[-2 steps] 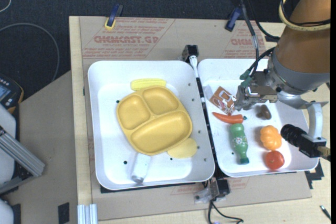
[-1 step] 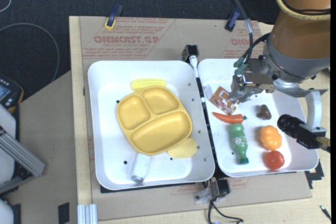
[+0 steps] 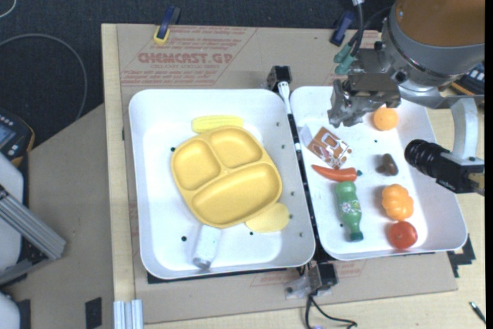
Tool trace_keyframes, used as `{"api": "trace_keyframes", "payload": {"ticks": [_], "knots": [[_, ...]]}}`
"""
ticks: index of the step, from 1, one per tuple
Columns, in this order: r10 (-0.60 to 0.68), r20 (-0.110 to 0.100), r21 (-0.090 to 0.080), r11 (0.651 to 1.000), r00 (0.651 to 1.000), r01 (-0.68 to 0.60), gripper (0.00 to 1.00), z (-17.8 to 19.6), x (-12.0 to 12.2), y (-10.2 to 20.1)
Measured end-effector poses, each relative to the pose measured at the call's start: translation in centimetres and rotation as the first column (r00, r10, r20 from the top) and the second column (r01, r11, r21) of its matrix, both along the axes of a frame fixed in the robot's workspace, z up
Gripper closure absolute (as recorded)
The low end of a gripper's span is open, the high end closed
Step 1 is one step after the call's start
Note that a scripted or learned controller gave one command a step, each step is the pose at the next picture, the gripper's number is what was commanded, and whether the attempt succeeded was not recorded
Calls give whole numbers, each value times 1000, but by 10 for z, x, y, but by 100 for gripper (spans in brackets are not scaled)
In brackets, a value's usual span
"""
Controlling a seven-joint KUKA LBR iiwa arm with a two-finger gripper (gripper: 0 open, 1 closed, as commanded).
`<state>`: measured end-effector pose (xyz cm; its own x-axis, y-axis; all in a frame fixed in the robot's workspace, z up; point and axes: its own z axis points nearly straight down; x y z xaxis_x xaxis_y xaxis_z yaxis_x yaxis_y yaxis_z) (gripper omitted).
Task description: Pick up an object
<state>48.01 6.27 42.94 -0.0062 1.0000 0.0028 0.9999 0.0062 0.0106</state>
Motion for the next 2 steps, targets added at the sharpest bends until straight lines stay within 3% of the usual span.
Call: {"api": "trace_keyframes", "payload": {"ticks": [1, 2], "knots": [[-15, -18, -5, 1000, 1000, 15, 100, -60, -1, -74], [-3, 0, -2, 1000, 1000, 3, 100, 20, 0, -55]]}}
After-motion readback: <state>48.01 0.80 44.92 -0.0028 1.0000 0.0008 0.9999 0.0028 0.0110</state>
